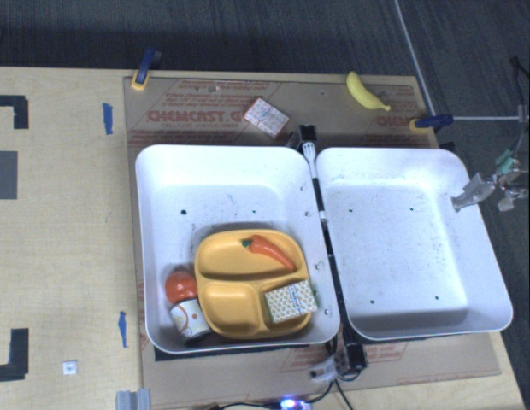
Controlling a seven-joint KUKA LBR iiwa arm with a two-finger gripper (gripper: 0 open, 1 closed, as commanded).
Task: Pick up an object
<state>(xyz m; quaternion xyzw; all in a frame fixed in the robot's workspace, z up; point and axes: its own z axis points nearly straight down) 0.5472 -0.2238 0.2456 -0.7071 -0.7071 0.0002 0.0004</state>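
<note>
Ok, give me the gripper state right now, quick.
Gripper: cannot be told. It sits at the right bin's far right edge, with nothing seen held.

Left bin (162, 178) holds all pickable items, bunched at its 6 o'clock end. Yellow divided tray (239, 293) lies flat, 3 compartments. Orange carrot-like toy (267, 248) lies in tray's upper compartment, at 1 o'clock of tray ctr, tilted, green tip toward 10 o'clock. Small patterned packet (290, 301), greenish-white, sits in tray's lower-right compartment at 4 o'clock. Small bottle (185, 304) w/ red-orange cap and white body, orange print, lies touching tray's 8 o'clock edge, in bin's 7 o'clock corner.
</note>
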